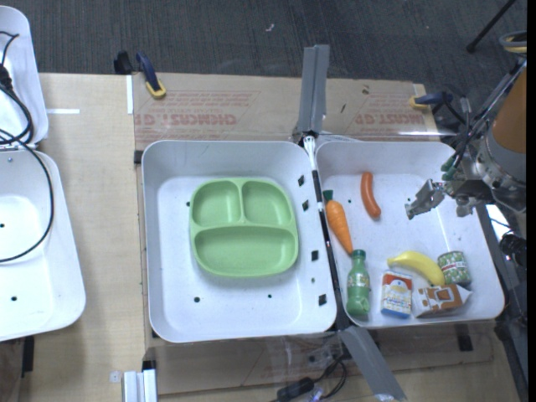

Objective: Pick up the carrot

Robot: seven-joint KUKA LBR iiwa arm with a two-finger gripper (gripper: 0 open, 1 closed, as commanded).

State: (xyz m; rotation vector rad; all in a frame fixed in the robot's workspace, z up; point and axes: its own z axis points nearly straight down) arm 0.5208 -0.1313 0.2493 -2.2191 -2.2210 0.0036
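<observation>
Camera view: the carrot lies in the right bin, along its left wall, green top toward the far side, just above the green bottle. The gripper hovers over the bin's right half, well apart from the carrot. Fingers spread, nothing between them.

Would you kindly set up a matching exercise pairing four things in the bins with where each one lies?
Things:
1. carrot
2. green divided plate
3. banana
4. green bottle

Places:
A. in the left bin, near its middle
B. right bin, along its left wall, just above the bottle
C. right bin, near the front left corner
D. right bin, toward the front right, above the small cartons

Pairs: 1-B, 2-A, 3-D, 4-C
</observation>
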